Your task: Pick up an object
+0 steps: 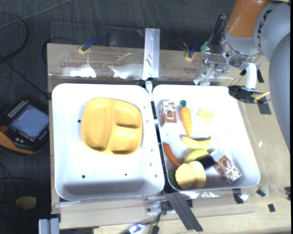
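The right bin (pixel 247 130) holds several toy foods: a small printed carton (pixel 168 112), a carrot (pixel 185 120), a thin yellow piece (pixel 205 114), a banana (pixel 195 141), a red sausage-like piece (pixel 171 154), a green-yellow fruit (pixel 196 155), a pale yellow block (pixel 189 175) and a brown carton with a black cap (pixel 225 167). A yellow divided dish (pixel 111 125) lies in the left bin (pixel 68 169). My gripper (pixel 205 77) hangs over the back rim of the right bin, apart from all the objects, with nothing seen in it.
The grey arm with its orange band (pixel 246 11) comes in at the top right. A metal strip (pixel 151 50) stands behind the seam between the bins. Clamps (pixel 89 44) sit on the back board, and a handheld device (pixel 25 124) lies on the floor at left.
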Controlling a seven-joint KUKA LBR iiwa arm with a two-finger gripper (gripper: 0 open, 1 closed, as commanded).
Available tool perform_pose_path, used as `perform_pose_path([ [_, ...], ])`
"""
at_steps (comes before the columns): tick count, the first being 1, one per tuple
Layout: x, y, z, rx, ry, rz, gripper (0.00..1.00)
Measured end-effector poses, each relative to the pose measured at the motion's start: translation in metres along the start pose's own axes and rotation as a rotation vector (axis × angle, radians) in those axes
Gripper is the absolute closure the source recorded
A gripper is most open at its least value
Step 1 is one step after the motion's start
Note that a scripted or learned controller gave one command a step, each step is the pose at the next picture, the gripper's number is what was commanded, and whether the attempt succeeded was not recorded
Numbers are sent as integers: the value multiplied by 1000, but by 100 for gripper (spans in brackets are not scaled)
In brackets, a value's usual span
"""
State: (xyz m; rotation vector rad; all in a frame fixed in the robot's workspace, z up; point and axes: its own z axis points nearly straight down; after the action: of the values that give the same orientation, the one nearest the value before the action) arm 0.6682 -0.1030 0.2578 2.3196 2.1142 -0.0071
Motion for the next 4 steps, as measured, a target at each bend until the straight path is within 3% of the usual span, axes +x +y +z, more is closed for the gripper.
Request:
perform_pose_path([
  [1,1,0,0,0,0,-1,0],
  [2,8,0,145,-1,3,-43,0],
  [3,-28,-21,169,-8,3,-92,0],
  [4,11,-22,74,0,3,4,0],
])
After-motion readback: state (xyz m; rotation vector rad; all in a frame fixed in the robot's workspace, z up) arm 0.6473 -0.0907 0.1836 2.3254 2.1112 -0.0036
